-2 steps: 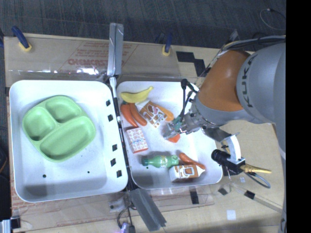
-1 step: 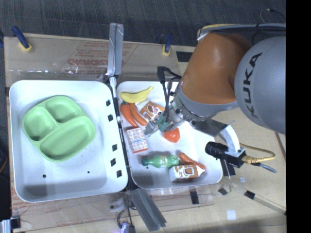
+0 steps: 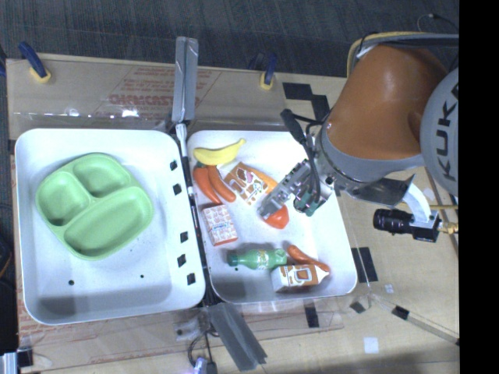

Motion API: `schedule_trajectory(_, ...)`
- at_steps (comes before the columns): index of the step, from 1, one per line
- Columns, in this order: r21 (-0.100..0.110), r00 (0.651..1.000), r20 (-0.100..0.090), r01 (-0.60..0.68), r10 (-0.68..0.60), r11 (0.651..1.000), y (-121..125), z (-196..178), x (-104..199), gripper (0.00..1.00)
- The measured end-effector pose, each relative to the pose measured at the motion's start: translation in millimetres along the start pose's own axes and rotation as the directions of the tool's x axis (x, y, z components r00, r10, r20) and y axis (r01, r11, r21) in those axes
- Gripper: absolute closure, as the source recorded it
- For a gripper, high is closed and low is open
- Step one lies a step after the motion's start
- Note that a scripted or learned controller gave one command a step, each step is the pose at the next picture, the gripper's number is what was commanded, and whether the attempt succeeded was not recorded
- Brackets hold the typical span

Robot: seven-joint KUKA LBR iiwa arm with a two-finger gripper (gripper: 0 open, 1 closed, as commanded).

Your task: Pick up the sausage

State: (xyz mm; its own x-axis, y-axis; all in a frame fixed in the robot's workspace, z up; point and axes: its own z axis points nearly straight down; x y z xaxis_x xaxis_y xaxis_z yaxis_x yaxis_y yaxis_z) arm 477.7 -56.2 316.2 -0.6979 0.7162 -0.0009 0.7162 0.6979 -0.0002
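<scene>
The sausage [image 3: 212, 184], a pair of orange-red links, lies in the left part of the right bin [image 3: 341, 232], just below a yellow banana [image 3: 218, 153]. My gripper [image 3: 289, 206] hangs over the middle of that bin, well to the right of the sausage and apart from it. Its fingers [image 3: 273, 201] stand open, and I see nothing between them. A red rounded item [image 3: 279, 219] lies directly under the gripper, partly hidden by it.
Around the gripper lie a printed snack pack [image 3: 248, 182], a small checked box [image 3: 220, 225], a green bottle [image 3: 256, 259], an orange carrot-like piece [image 3: 308, 257] and a juice carton [image 3: 296, 277]. The left bin [image 3: 47, 294] holds a green divided plate [image 3: 93, 203].
</scene>
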Motion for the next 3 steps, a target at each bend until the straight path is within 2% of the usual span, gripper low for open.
schedule_trajectory(1, 0.000, 1.000, 0.000, 0.000, 0.000, 1.000, 0, 0, 0, 0.00)
schedule_trajectory(2, 0.002, 0.999, -0.004, 0.036, -0.036, 0.999, -63, 124, -63, 0.00)
schedule_trajectory(3, -0.001, 1.000, -0.002, -0.031, 0.031, 1.000, -99, 226, -101, 0.00)
